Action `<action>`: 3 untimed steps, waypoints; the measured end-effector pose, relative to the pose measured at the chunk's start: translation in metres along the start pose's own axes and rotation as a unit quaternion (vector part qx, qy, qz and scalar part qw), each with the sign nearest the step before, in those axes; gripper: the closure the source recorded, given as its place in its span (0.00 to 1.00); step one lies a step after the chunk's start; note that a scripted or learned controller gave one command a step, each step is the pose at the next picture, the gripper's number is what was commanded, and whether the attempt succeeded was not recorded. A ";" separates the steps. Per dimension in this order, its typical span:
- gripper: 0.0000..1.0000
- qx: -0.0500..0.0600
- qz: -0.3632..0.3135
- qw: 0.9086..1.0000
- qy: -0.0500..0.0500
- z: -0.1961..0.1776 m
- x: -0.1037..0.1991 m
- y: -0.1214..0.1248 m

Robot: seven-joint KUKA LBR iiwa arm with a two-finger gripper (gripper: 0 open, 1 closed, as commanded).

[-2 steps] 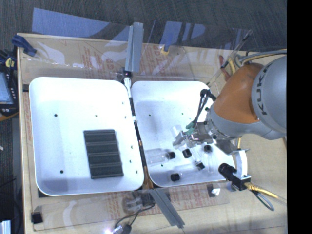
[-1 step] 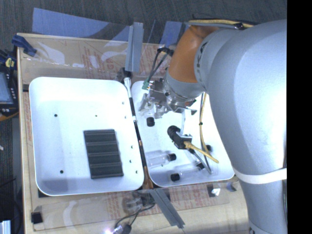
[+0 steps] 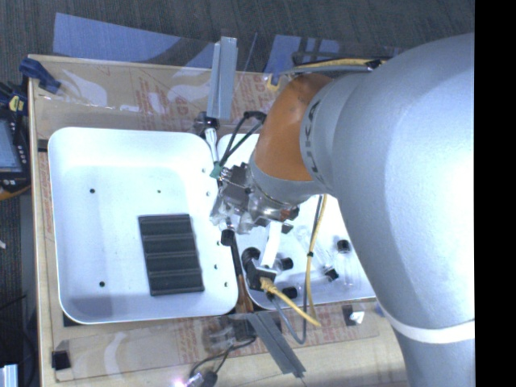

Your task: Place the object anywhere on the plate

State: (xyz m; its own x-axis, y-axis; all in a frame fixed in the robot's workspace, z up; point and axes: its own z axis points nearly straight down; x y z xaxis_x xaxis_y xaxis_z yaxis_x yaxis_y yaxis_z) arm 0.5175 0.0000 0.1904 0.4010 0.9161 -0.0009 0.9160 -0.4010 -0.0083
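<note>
- The black ribbed slab (image 3: 171, 254), likely the object, lay flat in the left bin (image 3: 72, 160), toward 6 o'clock.
- We judged it stiff and light, best gripped across its long edges.
- The gripper (image 3: 238, 216) hung at its 2 o'clock; we couldn't tell its opening.

The ribbed plate (image 3: 170, 254) lies in the left bin (image 3: 81, 147), toward six o'clock; the right bin (image 3: 322, 293) adjoins at three o'clock.

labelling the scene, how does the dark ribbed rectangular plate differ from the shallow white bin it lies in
The dark ribbed rectangular plate is near-black, the shallow white bin white. The plate's top is ridged; the bin's floor is smooth. The plate is far smaller, covering part of that floor. Both are roughly rectangular and lie flat.
</note>
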 end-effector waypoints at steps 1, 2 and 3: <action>1.00 -0.001 0.052 0.999 0.000 -0.004 0.073 -0.024; 1.00 0.000 0.108 0.994 -0.001 0.072 0.128 -0.042; 1.00 -0.003 -0.073 0.997 0.000 -0.001 0.093 0.012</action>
State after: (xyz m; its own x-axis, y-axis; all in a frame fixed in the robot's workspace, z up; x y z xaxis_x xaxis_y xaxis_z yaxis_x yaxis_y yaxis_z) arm 0.5656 0.0808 0.1913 0.2636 0.9646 0.0002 0.9646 -0.2636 -0.0031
